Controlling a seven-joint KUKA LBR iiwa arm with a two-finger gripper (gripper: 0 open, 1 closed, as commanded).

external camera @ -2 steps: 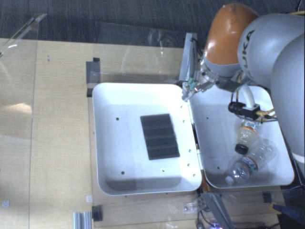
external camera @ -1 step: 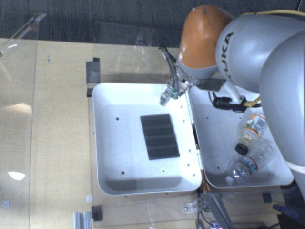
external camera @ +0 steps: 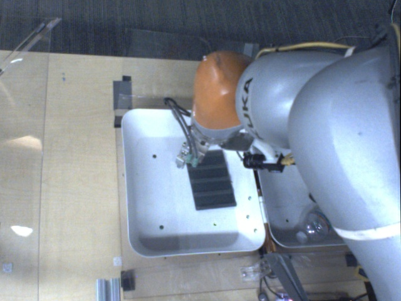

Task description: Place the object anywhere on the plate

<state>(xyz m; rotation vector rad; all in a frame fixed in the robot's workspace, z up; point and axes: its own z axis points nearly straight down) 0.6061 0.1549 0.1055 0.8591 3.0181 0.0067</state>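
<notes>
A dark, ribbed rectangular plate (external camera: pixel 213 184) lies in the left white bin (external camera: pixel 150 193), right of its middle. The arm's orange band and wrist hang over the plate's far end and hide it. My gripper (external camera: pixel 187 158) pokes out below the wrist at the plate's far left corner, close to the bin floor. A small pale and greenish bit shows at its tip, too small to identify. A clear, rounded object (external camera: pixel 314 224) lies in the right bin (external camera: pixel 282 234), partly hidden by the arm.
The grey arm covers most of the right bin and the view's right side. Black brackets (external camera: pixel 123 94) sit at the left bin's far left corner and near its front edge. Bare wooden bench spreads to the left.
</notes>
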